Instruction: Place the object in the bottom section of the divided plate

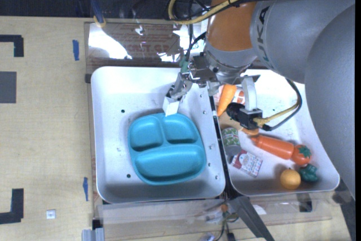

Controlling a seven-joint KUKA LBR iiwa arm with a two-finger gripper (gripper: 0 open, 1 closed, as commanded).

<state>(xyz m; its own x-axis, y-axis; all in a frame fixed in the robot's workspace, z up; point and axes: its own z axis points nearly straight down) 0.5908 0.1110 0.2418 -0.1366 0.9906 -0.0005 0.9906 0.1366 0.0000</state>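
- Arm (293, 20) comes in from the right, with its orange band over the back edge of the bins. The gripper (176, 90) hangs over the upper right part of the left bin (110, 121), just above the plate's top rim
- I cannot tell from this angle whether the gripper is clenched or released
- A small pale piece (171, 103) shows at the gripper's lower end, right by the plate's rim. I cannot tell whether it is a held object or part of the tool
- Plate (166, 147): bright blue plastic with rounded corners, lying flat in the middle of the left bin and turned slightly off square. It has three wells, two small ones side by side along the top and one wide one across the bottom
- The bottom section (169, 163) shows plain glossy blue with a soft highlight
- Right bin (324, 169), loose items:
- small carrot (225, 97), tilted, close to the wall between the bins and just right of the gripper
- large carrot (275, 147), lying flat with its green top pointing right
- round orange fruit (290, 179), near the front wall, just beside a dark green piece (309, 173)
- red and white packet (247, 162), with a greenish packet (230, 137) above it, both near the dividing wall
- A yellow cable (282, 114) loops from the arm down over the right bin
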